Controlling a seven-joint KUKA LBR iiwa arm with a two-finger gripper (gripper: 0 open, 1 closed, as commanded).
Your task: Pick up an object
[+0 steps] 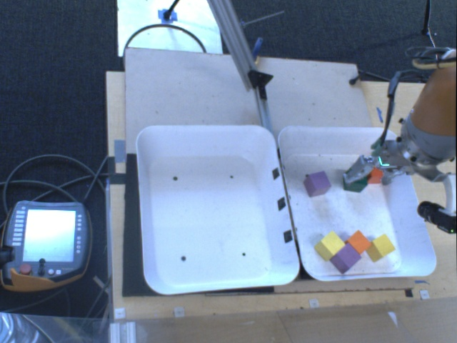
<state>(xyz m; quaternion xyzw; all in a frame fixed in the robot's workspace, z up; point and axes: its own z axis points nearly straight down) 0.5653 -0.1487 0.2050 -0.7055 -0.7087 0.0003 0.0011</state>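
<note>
Jaws: on gripper [362, 174], low in right bin [414, 266], over green block [353, 185] and orange block [375, 177]; whether open or shut, cannot tell; no block clearly between them.
Contact: tip at or just above green block; touching or apart unclear.
Risk: two blocks pressed together, so could pinch an edge, nudge one aside, or lift nothing.
Nearby: purple cube [317, 184] just left, apart from tip.
Cluster: yellow, purple, orange, yellow cubes [355, 249] near front wall, well clear.
Left bin [153, 263]: beside, across divider.
</note>
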